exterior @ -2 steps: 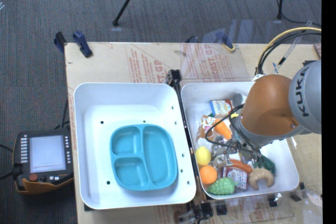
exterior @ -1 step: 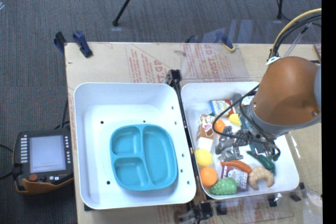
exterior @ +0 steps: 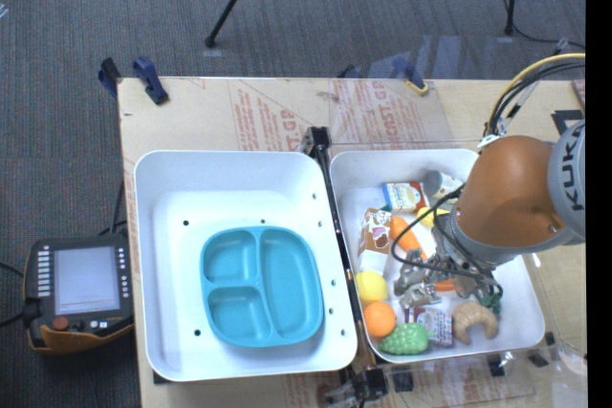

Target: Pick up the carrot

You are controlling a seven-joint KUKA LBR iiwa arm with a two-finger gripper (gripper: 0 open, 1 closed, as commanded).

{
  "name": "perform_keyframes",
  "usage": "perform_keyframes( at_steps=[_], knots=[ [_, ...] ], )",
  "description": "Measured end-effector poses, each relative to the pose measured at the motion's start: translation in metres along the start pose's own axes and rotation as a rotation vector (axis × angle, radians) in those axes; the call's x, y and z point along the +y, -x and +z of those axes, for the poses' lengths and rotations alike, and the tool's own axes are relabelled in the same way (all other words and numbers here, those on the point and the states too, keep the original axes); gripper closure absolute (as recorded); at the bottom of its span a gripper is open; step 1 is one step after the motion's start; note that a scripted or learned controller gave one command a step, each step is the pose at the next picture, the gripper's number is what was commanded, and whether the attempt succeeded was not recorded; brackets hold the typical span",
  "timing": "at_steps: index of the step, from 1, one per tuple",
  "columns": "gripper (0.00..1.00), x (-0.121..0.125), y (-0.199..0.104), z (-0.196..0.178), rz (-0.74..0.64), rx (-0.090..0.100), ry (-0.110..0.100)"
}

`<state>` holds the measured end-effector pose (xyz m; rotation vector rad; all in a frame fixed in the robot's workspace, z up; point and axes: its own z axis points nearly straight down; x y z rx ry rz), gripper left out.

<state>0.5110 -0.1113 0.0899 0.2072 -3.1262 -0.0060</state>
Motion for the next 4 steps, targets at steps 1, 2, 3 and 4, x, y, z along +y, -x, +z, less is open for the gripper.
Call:
perform_keyframes(
  at_steps=[1,2,3,4],
  knots=[
    [1.0,0.033,-0.011,0.004,-0.014,-0.006,-0.001],
    [1.0,0.016,0.044,0.002,0.048,-0.011,-0.002],
    [1.0,0.025,0.027,0.003,0.245,-0.008,-0.005],
    [1.0,0.026,0.028,-0.007,0.242,-0.009,-0.005]
  ],
)
